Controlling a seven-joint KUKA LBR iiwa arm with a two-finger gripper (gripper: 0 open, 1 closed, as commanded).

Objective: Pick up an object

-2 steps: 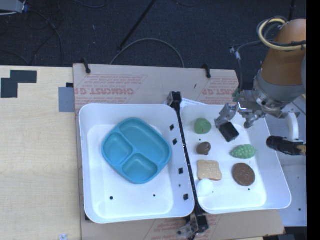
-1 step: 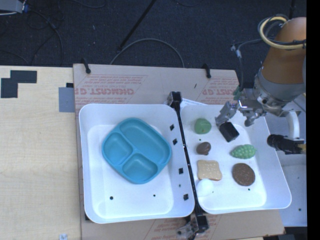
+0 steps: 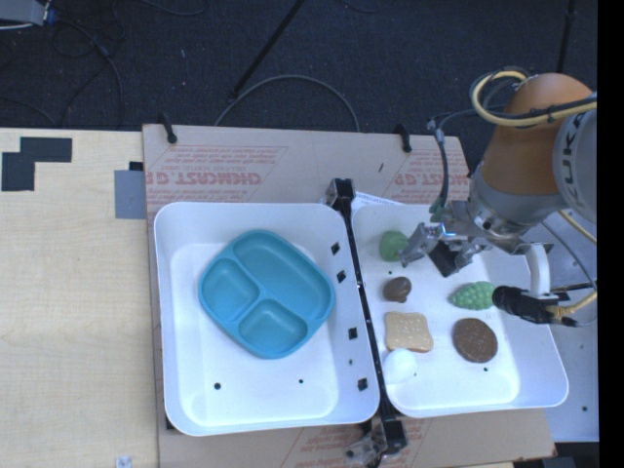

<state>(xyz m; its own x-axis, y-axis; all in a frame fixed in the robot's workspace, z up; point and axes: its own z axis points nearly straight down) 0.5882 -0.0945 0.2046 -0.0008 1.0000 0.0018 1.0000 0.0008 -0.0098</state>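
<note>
The likeliest failure is a close on nothing. The hand [image 3: 430, 258] hangs over the right-hand shallow white bin [image 3: 546, 383], above a gap between pieces, so a straight drop would probably meet bare bin floor.

The nearest candidate is a smooth green rounded lump [image 3: 393, 245], which lies just beside the hand, on its side toward the black divider strip [image 3: 356, 291]. A finger landing on its curved top could roll it toward the bin wall instead of trapping it. A small dark brown rounded piece [image 3: 397, 288] sits near that same side. A knobbly pale green grape-like cluster [image 3: 473, 295] lies near on the hand's other side. A careless descent might knock either one.

Farther from the hand, toward the bin's near rim, are a tan toast-like square slice [image 3: 408, 331], a flat brown disc [image 3: 475, 340] and a white egg-like lump [image 3: 400, 363]. The flat ones would probably be hard to get under. The blue three-compartment plastic plate [image 3: 265, 292] lies well apart from the hand, past the divider, in the other white bin [image 3: 175, 261].

The hand looks spread, though the slanted view makes the gap hard to read with confidence. One grey finger [image 3: 413, 247] angles toward the green lump and a darker one stands opposite. Nothing sits between them. I cannot tell whether the grey tip touches the lump or hovers just above it. No object is lifted yet.
</note>
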